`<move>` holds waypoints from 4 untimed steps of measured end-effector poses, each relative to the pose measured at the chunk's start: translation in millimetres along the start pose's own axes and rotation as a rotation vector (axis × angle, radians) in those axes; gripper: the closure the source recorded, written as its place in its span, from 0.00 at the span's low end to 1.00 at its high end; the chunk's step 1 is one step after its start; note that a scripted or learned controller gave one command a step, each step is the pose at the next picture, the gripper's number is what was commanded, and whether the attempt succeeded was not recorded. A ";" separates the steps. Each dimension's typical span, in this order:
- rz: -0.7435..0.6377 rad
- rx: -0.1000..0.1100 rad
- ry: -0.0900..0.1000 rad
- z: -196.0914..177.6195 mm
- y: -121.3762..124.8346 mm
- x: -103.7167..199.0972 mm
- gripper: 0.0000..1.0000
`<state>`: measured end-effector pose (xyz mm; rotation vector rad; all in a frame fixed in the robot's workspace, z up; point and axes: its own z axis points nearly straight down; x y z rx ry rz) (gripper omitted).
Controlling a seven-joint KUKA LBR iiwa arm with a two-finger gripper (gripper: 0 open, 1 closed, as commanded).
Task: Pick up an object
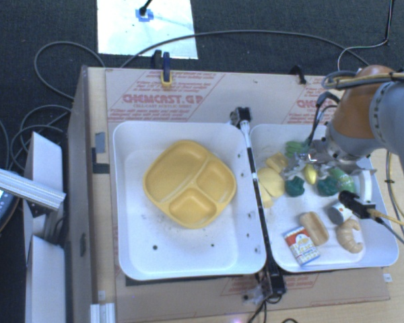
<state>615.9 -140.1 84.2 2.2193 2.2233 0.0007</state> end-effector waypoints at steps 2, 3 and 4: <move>-0.003 -0.006 0.000 -139.4 19.2 51.6 1.00; -0.002 -0.003 -0.001 -138.2 18.4 51.0 0.00; 0.000 -0.009 0.000 -3.5 3.0 53.3 0.00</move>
